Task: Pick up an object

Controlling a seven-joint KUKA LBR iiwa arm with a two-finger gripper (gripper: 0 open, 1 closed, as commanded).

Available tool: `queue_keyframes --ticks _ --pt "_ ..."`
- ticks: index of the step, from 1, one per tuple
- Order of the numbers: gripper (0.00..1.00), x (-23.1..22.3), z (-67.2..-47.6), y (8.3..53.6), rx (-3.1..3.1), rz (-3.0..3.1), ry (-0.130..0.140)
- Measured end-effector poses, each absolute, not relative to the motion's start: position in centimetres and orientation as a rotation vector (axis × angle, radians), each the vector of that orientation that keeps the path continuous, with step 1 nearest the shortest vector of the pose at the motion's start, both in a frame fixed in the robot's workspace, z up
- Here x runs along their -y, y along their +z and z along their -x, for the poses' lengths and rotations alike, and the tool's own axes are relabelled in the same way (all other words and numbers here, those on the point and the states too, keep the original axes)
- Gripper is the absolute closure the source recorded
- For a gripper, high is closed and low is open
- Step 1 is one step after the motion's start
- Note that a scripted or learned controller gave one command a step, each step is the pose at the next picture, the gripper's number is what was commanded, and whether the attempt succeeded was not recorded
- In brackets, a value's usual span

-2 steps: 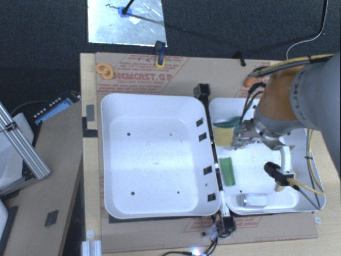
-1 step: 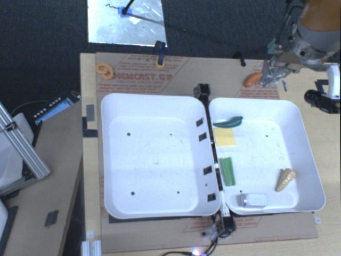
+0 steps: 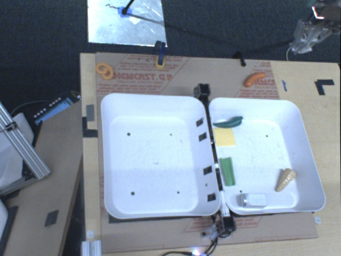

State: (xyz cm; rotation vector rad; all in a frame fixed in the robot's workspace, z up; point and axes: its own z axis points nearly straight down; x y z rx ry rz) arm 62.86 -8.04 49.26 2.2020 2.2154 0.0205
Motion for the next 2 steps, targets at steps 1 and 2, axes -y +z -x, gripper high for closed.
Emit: queue_keyframes --ticks 1,2 --pt "1.00 9.2 -57.8 54.0 -2.216 -2.216 0.009" --pt "1.00 18.7 -55.4 53.6 -2.209 -2.226 -0.001"
